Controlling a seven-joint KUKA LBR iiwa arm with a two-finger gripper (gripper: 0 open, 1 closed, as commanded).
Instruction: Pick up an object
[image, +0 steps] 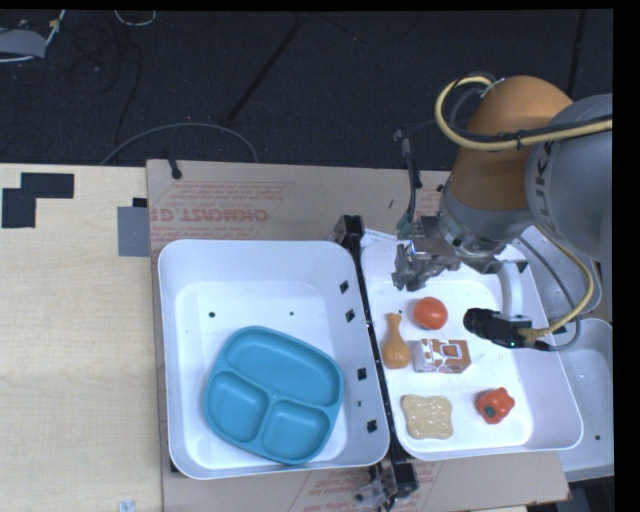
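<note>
Beyond my bench lay a dark carpeted floor (200, 70), with thin black cables (180, 135) looping across it. The pale wooden benchtop (70, 350) stretched to one side, marked with black tape (35, 195) and a grey square (131, 229). Brown cardboard (250, 200), printed in red, perhaps a flattened box, lay beneath my work.

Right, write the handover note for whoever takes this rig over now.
Gripper: hovering over the back of the right white bin, nothing seen between its fingers; open or shut unclear.
Right bin: round red tomato, tan pear-shaped gourd, brown-and-white snack packet, beige bread slice, red pepper.
Left white bin: blue sectioned plastic plate.
Done: nothing lifted. Left: the pick; the tomato looks nearest.
</note>
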